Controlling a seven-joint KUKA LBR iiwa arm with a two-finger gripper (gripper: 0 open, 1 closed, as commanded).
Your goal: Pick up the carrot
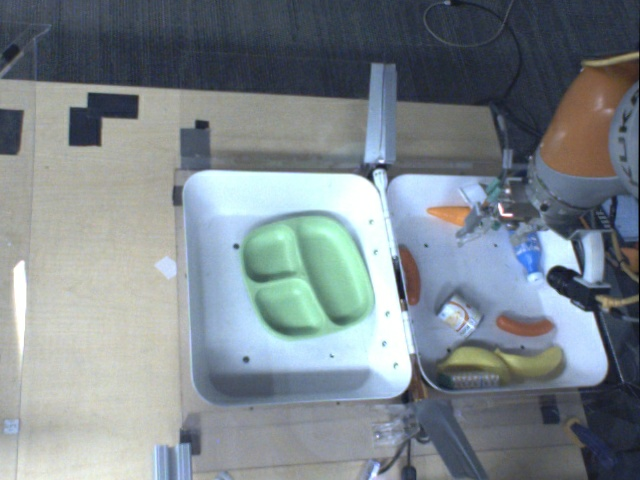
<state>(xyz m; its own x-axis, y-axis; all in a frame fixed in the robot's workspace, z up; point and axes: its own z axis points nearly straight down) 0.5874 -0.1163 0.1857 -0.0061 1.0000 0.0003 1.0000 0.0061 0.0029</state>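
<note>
The carrot (447,213) lies in the right bin's (590,368) far part, long axis running left-right (thick end toward the arm). The gripper (476,223) hovers at its right end, just touching or beside it; fingers look spread, pinching nothing I can see.

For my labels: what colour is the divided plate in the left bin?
Light green, seen clearly in the camera view: the divided plate.
</note>
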